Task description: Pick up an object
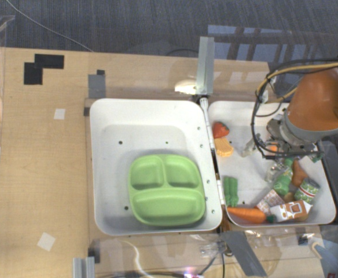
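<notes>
Green plastic plate, split into three sections, lies in the left bin. Taking that plate as the landmark, the right bin sits just to its right and holds the loose things: a red piece and a yellow piece up and to the right, a green vegetable beside the plate's right edge, a carrot at its lower right. Farther right lie a small carton and a green packet. The arm's orange band hangs over that far side, with the gripper beneath it; I cannot tell its state.
</notes>
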Robot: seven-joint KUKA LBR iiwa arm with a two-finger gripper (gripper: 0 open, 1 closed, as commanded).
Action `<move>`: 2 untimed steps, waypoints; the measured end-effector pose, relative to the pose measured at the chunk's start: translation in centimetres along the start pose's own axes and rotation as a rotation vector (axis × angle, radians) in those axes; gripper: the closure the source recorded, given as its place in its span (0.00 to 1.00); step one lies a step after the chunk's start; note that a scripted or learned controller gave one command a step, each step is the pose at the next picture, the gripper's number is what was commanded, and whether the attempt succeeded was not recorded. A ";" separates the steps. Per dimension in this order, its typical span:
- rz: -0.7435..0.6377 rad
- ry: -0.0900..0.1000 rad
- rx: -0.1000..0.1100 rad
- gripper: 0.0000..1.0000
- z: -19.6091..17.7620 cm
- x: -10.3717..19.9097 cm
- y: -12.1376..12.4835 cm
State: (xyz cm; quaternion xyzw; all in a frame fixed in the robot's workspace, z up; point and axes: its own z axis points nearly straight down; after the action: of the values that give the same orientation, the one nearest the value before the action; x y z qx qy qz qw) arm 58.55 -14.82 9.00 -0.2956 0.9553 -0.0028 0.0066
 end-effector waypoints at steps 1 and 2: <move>-0.352 -0.003 0.002 0.00 0.0 -1.7 0.9; -0.394 -0.003 0.000 0.00 0.0 -1.7 0.6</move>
State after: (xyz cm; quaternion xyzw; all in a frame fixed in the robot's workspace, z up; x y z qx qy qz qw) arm 59.65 -13.35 9.02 -0.4767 0.8790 -0.0037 0.0075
